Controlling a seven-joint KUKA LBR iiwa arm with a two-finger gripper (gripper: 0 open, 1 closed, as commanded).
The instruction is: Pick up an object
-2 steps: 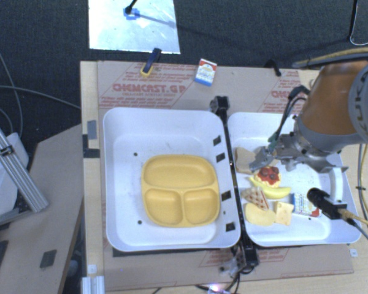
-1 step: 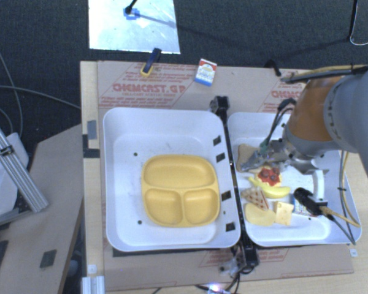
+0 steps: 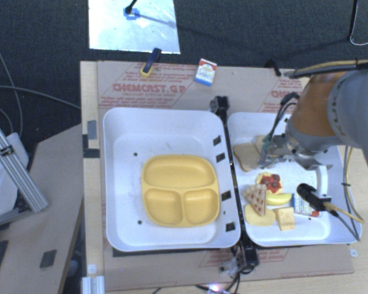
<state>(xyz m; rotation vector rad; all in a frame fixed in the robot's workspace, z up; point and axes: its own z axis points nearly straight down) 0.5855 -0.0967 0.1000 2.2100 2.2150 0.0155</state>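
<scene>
A: Target?
B: Probably the toy bread slice [image 3: 245, 158], against the left wall of the right bin [image 3: 248, 124], far half. Looks light, stiff, flat. Best pinched across the thin edge.
A: End effector [image 3: 270, 154]?
B: Low at the slice's right edge, possibly touching. Can't tell how far open. No hold visible.

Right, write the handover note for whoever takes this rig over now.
Gripper: low in the right bin, at the right edge of the bread slice.
Things: the pizza slice, banana and cheese block lie towards that bin's front. The yellow divided tray is in the left bin.
Done: approach to the bread slice.
Left: grasp and lift; nothing looks raised yet.
</scene>
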